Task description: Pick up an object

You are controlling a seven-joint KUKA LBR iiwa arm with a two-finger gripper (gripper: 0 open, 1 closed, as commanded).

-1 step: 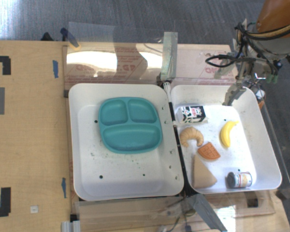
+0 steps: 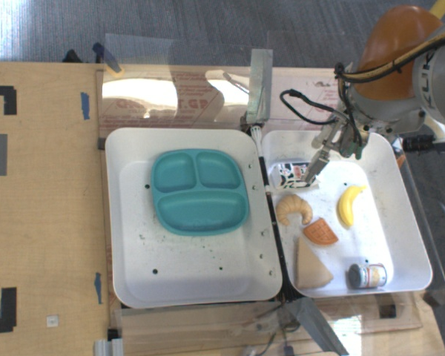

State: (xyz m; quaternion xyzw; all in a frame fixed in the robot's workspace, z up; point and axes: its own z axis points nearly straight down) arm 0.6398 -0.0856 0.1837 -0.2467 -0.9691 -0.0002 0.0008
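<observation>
Progress looks early: nothing is lifted. From the overhead camera, the grey two-finger gripper [image 2: 311, 170] hangs low over the far-left corner of the right white bin [image 2: 408, 221], just above a small black-and-white printed packet [image 2: 289, 175]. Whether it is spread or closed cannot be told. Nearby lie a yellow plastic banana [image 2: 348, 204], a tan croissant [image 2: 294, 209] and an orange wedge [image 2: 320, 233]. Grasping and raising remain.

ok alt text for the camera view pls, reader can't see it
A grey arm's gripper reaches from the right into the right bin, its tip at a black-and-white packet. That bin also holds a croissant, banana, orange wedge, tan wedge and small can. The left bin holds a teal divided plate.
</observation>
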